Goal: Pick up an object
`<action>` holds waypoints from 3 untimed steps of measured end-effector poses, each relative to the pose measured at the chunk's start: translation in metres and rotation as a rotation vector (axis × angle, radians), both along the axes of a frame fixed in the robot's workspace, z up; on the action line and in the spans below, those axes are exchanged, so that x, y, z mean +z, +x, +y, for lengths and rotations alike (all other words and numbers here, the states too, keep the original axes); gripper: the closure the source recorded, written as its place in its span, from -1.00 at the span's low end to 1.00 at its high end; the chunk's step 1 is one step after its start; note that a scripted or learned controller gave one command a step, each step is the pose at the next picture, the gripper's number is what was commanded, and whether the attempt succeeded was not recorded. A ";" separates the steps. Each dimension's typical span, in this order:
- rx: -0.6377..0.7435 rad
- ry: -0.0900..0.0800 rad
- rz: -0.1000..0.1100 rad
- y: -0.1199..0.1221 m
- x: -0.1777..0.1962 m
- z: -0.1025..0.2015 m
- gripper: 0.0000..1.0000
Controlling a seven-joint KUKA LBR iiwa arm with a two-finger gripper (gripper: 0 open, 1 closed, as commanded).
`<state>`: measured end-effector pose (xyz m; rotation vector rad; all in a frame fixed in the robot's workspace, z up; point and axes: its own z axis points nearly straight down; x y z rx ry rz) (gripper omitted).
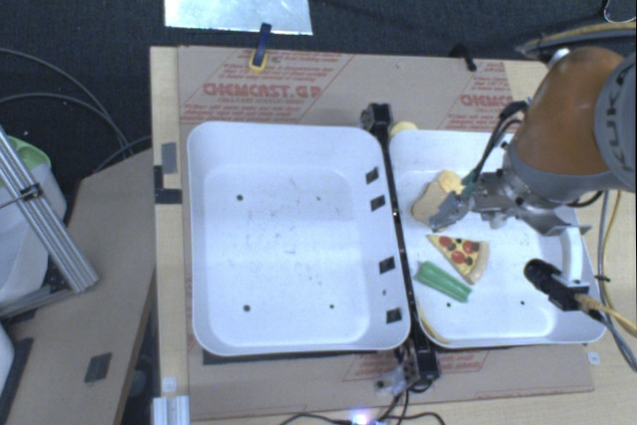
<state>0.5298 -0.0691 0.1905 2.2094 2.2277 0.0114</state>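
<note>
Arm (582, 124) positioned over right bin (498, 323); left bin (289, 234) alongside.
Gripper (455, 207) sits low at the tan bread-shaped piece (435, 196), touching it; finger opening and any grasp cannot be determined. Pizza slice toy (461, 255) lies just below, green stick (442, 280) beside it.

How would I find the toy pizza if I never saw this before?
Look in the right bin, the one the arm reaches into. Near its middle, just below the yellow lump, lies the pizza. It is the triangle with red dots; the green stick beside it is plain.
</note>
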 end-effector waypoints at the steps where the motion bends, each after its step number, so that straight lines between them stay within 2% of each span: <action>1: -0.001 -0.001 -0.002 -0.043 0.091 0.029 -1.00; 2: -0.010 -0.002 0.015 -0.045 -0.012 -0.001 -1.00; 3: -0.003 -0.005 0.000 0.053 -0.040 -0.025 -1.00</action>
